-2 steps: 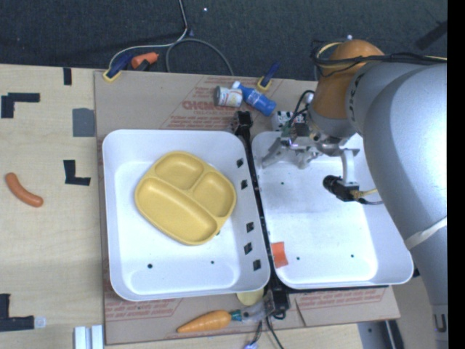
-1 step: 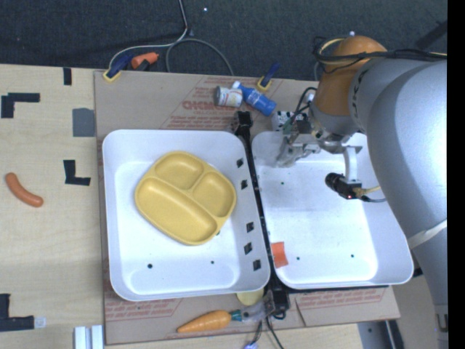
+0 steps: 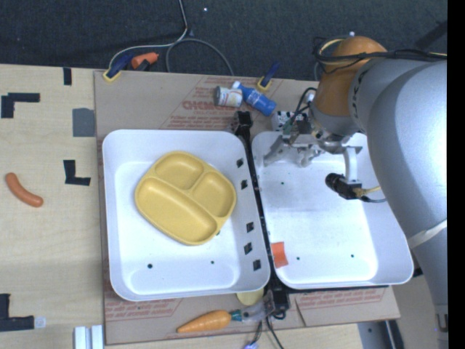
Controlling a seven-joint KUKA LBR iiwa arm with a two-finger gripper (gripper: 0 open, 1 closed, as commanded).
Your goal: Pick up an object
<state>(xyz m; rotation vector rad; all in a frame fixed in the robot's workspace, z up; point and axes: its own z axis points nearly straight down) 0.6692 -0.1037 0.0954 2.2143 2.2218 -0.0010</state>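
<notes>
Nearest the camera, a toy carrot (image 3: 205,321) lies on the cardboard just below the left bin (image 3: 116,195), beside a tangle of clamp and cable at the seam between the bins. Inside the left bin a yellow divided plate (image 3: 185,195) rests flat, slightly toward the far side. The right bin (image 3: 327,257) holds a small orange block (image 3: 278,253) against its left wall, well apart from the gripper (image 3: 296,151), which hangs over that bin's far left corner. Whether its fingers are spread or closed cannot be told; nothing is seen between them. The grey arm (image 3: 407,137) covers the right bin's right side. Beyond the bins lies a blue-and-white bottle (image 3: 247,97), hard to make out. A toy sausage (image 3: 24,190) sits far left on the bench
</notes>
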